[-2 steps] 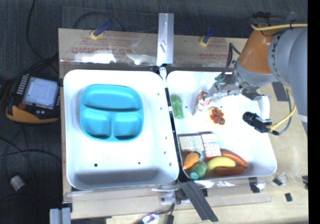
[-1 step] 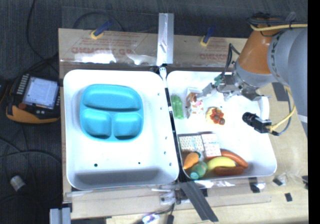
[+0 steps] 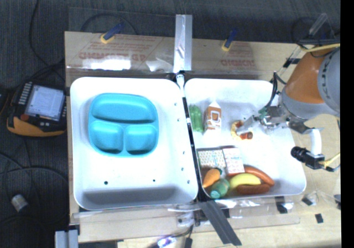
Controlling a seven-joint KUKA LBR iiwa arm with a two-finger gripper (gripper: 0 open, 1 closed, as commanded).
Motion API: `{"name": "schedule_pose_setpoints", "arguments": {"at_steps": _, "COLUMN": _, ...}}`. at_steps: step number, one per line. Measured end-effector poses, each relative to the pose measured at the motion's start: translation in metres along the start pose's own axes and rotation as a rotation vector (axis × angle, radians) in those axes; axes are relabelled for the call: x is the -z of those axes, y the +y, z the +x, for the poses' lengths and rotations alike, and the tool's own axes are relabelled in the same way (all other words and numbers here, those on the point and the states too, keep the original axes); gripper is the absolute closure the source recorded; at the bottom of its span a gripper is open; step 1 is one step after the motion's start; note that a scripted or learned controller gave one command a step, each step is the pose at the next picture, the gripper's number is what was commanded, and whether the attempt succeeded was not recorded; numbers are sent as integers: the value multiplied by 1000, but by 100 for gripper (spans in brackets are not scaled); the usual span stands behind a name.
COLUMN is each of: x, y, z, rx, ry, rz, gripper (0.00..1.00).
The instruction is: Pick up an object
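Just left of the gripper (image 3: 255, 121), grip state unclear, a small red-and-yellow object (image 3: 241, 129) in the right bin (image 3: 287, 155).

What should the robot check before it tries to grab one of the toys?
1. Toys are in the right bin: ok; banana, carrot, small carton.
2. End effector is over that bin: ok, beside the small red and yellow toy.
3. A toy is between its fingers: cannot tell, too small and blurred.
4. Nearest toy lies apart from others: ok.
5. Blue tray is out of the way: ok, in the left bin.
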State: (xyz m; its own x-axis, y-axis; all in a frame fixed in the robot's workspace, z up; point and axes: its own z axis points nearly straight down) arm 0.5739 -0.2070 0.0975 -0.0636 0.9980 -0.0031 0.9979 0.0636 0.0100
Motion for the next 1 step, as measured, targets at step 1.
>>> {"name": "schedule_pose_setpoints", "arguments": {"at_steps": 1, "x": 5, "y": 7, "z": 60, "rx": -189, "ry": 3, "rz": 12, "gripper": 0}}
